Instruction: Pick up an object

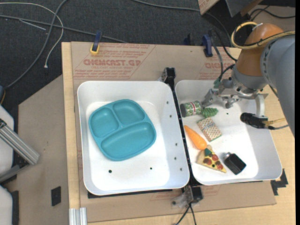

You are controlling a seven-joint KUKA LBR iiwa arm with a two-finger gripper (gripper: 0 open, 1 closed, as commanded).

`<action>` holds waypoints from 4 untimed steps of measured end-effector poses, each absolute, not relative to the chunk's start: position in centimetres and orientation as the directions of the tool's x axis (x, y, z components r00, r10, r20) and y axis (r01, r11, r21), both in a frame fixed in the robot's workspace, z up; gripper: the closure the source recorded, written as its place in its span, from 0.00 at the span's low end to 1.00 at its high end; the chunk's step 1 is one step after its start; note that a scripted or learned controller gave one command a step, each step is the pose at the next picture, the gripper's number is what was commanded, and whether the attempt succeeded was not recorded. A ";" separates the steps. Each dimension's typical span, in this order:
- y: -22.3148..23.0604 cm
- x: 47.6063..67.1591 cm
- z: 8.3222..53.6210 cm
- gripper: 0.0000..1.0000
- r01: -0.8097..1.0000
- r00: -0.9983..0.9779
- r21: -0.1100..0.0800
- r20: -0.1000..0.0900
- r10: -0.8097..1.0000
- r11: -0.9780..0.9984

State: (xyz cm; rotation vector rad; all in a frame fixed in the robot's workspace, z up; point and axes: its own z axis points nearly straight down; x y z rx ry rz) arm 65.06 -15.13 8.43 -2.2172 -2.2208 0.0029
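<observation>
Left bin (84, 125): one teal divided plate (123, 129) is laid flat near its middle.

Right bin (267, 158): a small green-labelled can (191, 108) is lying on its side by the left wall, with a green toy vegetable (210, 111) just beside it. A patterned block (209, 128), a toy carrot (196, 138), a toy pizza slice (211, 160) and a black block (235, 163) are ranged toward the near edge.

Gripper (209, 99): it is held low over the can and green vegetable; whether the fingers are spread or closed cannot be told. Nothing is seen held.
</observation>
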 end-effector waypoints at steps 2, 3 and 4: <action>-15.2 65.5 14.2 1.00 1.000 -0.001 0.007 -0.001 1.000 0.001; -15.8 65.0 20.4 1.00 1.000 0.000 0.009 -0.002 1.000 0.000; -15.8 65.1 22.0 1.00 1.000 -0.001 0.004 -0.001 1.000 0.001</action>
